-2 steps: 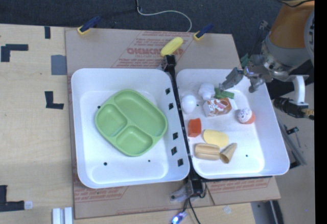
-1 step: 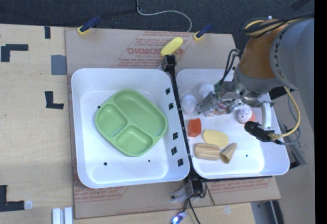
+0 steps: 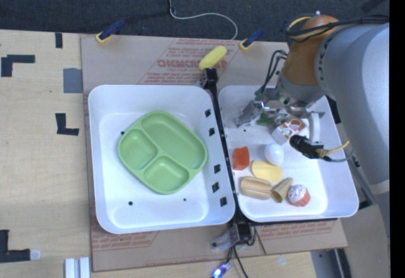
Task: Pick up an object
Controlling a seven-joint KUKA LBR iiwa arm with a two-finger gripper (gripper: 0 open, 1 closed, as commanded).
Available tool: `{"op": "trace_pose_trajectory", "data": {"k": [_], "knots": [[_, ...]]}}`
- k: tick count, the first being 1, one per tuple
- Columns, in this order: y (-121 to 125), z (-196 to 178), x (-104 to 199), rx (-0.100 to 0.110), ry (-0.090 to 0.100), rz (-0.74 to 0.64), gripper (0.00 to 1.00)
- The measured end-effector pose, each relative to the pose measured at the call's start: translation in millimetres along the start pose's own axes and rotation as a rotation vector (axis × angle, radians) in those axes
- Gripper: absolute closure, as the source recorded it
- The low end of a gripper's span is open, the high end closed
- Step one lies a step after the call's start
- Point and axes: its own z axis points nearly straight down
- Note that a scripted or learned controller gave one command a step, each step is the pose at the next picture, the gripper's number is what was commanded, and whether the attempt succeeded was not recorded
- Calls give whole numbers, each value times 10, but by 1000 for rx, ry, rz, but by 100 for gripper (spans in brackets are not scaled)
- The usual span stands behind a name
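My gripper (image 3: 247, 116) hangs low over the back left part of the right bin (image 3: 335, 204), below the orange band of the arm (image 3: 302, 63). A small green item (image 3: 263, 120) lies partly hidden right under it. In front of it lie an orange-red block (image 3: 240, 157), a white egg-shaped piece (image 3: 274, 154), a yellow piece (image 3: 267, 171), a tan bread roll (image 3: 254, 188) and a red and white piece (image 3: 297, 195). A small white and red item (image 3: 293, 126) sits beside the wrist. Nothing is visibly held.
The left bin (image 3: 107, 207) holds a green divided plate (image 3: 162, 151). A black divider (image 3: 219, 144) with clips runs between the bins. A yellow clamp (image 3: 212, 57) sits behind them. The grey arm body (image 3: 361, 93) covers the right bin's far right side.
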Motion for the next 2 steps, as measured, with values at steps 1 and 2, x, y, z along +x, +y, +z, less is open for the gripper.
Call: {"op": "trace_pose_trajectory", "data": {"k": [1, 2], "knots": [[256, 161, 98, 7, 3, -2, 0], [-289, 143, 14, 9, 3, 0, 0]]}}
